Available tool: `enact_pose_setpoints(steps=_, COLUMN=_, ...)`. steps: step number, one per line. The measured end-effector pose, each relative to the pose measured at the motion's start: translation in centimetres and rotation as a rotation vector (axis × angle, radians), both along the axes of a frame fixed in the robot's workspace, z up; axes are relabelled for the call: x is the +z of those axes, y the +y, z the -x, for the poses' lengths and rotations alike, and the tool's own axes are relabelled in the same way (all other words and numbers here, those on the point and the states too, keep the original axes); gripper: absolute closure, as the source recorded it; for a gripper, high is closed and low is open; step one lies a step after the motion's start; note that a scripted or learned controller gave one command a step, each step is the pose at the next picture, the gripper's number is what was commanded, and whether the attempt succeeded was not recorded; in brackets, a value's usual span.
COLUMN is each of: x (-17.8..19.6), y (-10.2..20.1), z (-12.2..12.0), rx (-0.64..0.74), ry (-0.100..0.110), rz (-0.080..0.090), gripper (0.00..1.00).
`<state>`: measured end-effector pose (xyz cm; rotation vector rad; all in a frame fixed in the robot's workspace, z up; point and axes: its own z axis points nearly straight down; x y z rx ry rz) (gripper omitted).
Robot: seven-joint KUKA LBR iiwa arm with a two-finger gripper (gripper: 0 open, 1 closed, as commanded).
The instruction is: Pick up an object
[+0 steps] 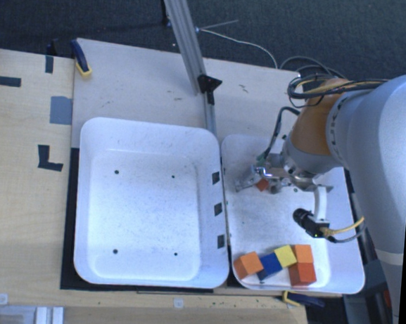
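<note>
**Claw low in the right bin, small red-orange piece at its tip**

Your gripper (258,180) sits low over the right bin (349,273), and a small red-orange block (262,185) shows right at its metal tip. You cannot tell how far the claw is parted, or whether that block is truly between the tips or just beside them. If it is only nudged, it may skid on the smooth, speckled white plastic floor and the lift comes up bare.

Well below the claw, against the bin's near wall, four hard-edged cubes cluster touching: an orange cube (250,263), a blue cube (271,264), a yellow cube (285,255) and a larger orange-red block (302,266). To the claw's left lies the left bin (91,183).
</note>
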<state>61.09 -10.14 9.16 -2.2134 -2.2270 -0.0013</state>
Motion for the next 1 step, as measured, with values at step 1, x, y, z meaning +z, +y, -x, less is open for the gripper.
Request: enact_pose_setpoints(steps=1, x=0.04, y=1.39, z=-4.07, rx=-0.002, ry=-0.002, rz=0.002, gripper=0.00)
